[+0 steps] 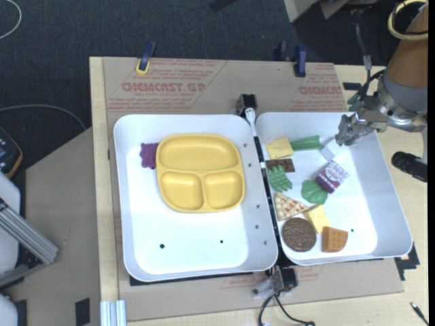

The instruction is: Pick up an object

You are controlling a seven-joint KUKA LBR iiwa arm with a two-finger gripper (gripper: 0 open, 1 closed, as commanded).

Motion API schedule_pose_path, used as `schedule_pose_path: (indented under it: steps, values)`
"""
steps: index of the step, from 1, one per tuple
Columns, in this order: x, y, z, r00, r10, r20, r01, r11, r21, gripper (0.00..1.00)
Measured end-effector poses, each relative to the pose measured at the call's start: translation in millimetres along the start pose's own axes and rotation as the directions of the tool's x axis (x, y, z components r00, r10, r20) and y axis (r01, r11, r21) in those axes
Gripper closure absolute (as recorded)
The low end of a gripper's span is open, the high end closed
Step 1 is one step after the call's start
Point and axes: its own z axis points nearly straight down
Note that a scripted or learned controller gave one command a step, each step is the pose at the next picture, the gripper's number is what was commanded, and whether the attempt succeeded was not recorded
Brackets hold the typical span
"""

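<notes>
The right bin [380,182] holds several toy foods: a yellow cheese square [279,147], a green bean [304,142], a brown chocolate bar [280,166], a green leafy piece [279,179], a purple packet [332,176], a green pepper [313,191], a pizza slice [287,206], a yellow wedge [317,217], a round brown cookie [299,234] and an orange toast [334,239]. My gripper [345,133] hangs over the bin's far side, just right of the green bean and above the purple packet. Nothing shows between its tips.
The left bin [136,236] carries a yellow divided plate [200,171] with a small purple piece [147,155] at its left side. Two clamps [143,58] [300,60] sit on the board's far edge. The arm's orange band [410,63] is at the right.
</notes>
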Motion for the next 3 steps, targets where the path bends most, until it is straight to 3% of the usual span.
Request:
schedule_pose_path:
  steps: [1,2,3]
  values:
    - [37.4,-37.8,7.6,1.0,0.0,0.0,0.0,1.0,0.0,1.0]
    - [77.0,-69.3,-9.9,1.0,0.001,0.0,-0.001,1.0,0.0,1.0]
    - [91.0,-90.5,-13.2,1.0,0.001,0.0,-0.001,1.0,-0.001,1.0]
